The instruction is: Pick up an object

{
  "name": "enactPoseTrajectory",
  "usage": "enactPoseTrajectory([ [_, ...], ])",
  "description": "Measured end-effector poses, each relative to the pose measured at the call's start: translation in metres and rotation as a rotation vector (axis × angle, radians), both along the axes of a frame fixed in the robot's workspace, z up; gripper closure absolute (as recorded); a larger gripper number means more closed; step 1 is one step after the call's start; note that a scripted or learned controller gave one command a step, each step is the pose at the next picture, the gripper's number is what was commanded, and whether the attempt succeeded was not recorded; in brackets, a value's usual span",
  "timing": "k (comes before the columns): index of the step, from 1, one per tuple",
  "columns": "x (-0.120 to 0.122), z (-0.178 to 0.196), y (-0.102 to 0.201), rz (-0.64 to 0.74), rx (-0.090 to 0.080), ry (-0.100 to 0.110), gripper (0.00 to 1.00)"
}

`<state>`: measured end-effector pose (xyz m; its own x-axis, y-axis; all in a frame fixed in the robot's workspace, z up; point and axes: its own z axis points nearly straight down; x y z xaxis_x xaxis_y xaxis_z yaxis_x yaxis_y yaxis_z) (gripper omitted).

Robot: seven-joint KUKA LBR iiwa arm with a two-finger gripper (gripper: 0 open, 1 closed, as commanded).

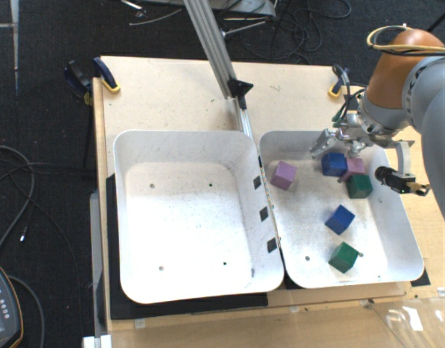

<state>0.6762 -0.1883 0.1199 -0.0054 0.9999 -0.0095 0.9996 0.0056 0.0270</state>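
My gripper (337,149) hangs over the back of the right bin (396,230), reaching in from the right under the orange-banded wrist. It is open, with nothing between its fingers. Just in front of it lies a blue cube (333,165), touching a pink cube (355,167) and close to a dark green cube (359,186). A purple cube (283,175) sits to the left near the bin's inner wall. Toward the front lie a second blue cube (340,219) and a green cube (344,257).
The left bin (135,158) stands beside the right one, with a raised divider wall (264,209) where they meet. A slanted metal rail (211,38) runs from the back down to the bins' junction. Clamps (105,75) sit at the bench's rear corners.
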Motion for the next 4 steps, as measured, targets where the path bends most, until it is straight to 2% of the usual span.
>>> enactPoseTrajectory([
  [1,-0.005,-0.005,-0.003,0.0,0.0,0.002,0.0],
  [2,-0.009,-0.007,-0.025,0.001,-0.006,-0.005,0.0],
  [3,-0.01,-0.008,-0.006,0.0,-0.01,-0.008,0.0],
  [4,-0.009,0.004,-0.006,-0.001,-0.011,-0.014,1.0],
])
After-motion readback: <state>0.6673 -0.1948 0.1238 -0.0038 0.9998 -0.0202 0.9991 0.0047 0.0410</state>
